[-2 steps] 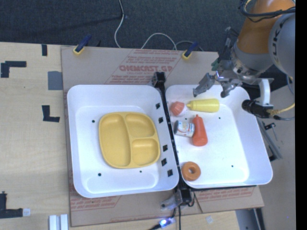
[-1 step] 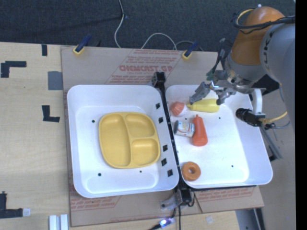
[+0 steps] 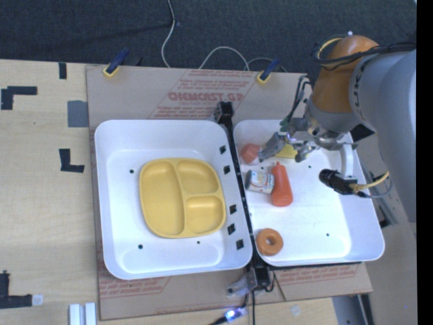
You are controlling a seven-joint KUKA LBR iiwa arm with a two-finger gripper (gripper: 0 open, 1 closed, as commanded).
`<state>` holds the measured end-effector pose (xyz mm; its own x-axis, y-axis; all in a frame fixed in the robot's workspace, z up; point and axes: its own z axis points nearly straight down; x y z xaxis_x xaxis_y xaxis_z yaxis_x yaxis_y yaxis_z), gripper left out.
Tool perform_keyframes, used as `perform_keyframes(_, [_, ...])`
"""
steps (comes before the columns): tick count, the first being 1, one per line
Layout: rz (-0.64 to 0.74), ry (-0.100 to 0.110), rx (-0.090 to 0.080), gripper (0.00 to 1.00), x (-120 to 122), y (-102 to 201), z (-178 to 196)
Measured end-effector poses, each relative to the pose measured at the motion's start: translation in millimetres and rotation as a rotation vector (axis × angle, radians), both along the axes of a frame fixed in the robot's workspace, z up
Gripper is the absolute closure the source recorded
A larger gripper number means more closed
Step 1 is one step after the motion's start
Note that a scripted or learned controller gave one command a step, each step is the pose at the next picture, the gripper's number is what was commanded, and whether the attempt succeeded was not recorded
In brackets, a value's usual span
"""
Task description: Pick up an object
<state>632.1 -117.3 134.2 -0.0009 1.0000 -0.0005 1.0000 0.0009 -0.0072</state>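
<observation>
We see the gripper (image 3: 287,147) over the upper left part of the right bin (image 3: 352,239), and its two dark fingers (image 3: 269,149) point down and to the left, toward the small group of objects there. The fingers stand a little apart, and we see nothing between them, so the gripper holds no object. Just under the wrist a yellow object (image 3: 287,152) shows, partly hidden by the gripper, so we cannot tell what it is. Near the fingertips, close to the divider between the bins, lies a small pinkish-red round object (image 3: 249,153). Below it we see a small can (image 3: 259,181) lying on its side with a printed label, and touching its right side is an orange-red bottle-shaped object (image 3: 281,186), with its narrow end toward the gripper. Well apart from these, near the bottom left corner of the same bin, an orange ring like a donut (image 3: 270,241) lies flat. The arm (image 3: 379,107) comes in from the right, grey, with the orange band (image 3: 342,76) above the wrist, and black cables hang beside it over the bin. In the left bin (image 3: 115,242) a yellow plate with three compartments (image 3: 181,198) lies in the middle. Both bins rest on a brown cardboard sheet (image 3: 196,93), which lies on the wooden bench (image 3: 40,202).
</observation>
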Motion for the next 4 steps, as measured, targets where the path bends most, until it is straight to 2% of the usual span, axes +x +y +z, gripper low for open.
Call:
perform_keyframes(1, [0.001,-0.007,-0.001,0.0,0,1,-52])
perform_keyframes(2, [0.002,-0.007,-0.001,1.0,1,1,-39])
perform_keyframes(4, [0.0,-0.012,-0.001,1.0,-9,-10,78])
